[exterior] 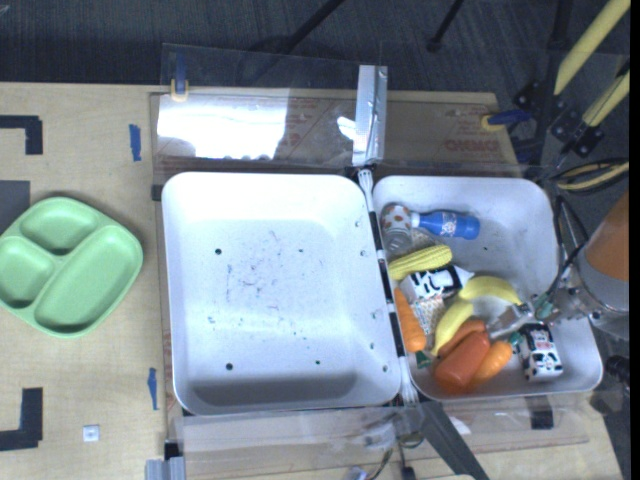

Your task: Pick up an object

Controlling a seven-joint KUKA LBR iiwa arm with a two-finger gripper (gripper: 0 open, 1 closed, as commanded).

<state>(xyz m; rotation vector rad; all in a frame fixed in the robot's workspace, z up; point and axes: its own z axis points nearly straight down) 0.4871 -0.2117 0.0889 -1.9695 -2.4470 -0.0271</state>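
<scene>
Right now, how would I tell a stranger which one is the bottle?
Look in the right bin, at its far left corner. The bottle lies there on its side, just beyond the corn. It is the only blue thing in the pile.

Two bins are sitting side by side on the table (80,118). The left bin (270,193) is lying next to a divided plate (66,265), which is resting further left on the table. In the right bin (520,208), a bottle (440,224) is lying at the back, an ear of corn (420,259) just before it, then a banana (470,303), and a carrot (410,328) along the left wall. A small carton (541,353) is standing near the front right corner.
</scene>
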